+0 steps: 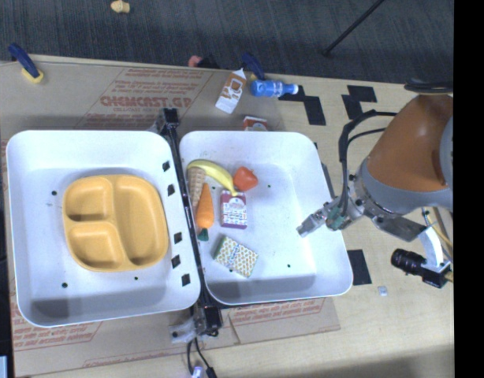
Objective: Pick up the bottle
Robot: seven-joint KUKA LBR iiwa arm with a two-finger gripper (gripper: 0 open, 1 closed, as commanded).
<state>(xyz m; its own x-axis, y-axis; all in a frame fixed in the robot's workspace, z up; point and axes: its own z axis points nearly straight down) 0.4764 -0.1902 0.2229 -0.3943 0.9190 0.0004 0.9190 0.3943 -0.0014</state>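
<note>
Two white bins sit side by side on the bench, and the gripper (311, 224) hangs over the right bin (305, 270), near its right wall. How it is set, I can't tell from up here. Nothing shows in its grasp. The blue bottle (270, 89) lies on its side outside both bins, up on the cardboard beyond the right bin's far edge, well apart from the gripper, with a small carton (231, 91) just to its left. Down in the right bin: a banana (209, 172), a red pepper (244, 179), a carrot (204, 205), a maroon box (234, 209) and a patterned packet (235, 257), all clustered on its left side. Over in the left bin (29, 211), a yellow divided plate (116, 221) rests in the middle.
</note>
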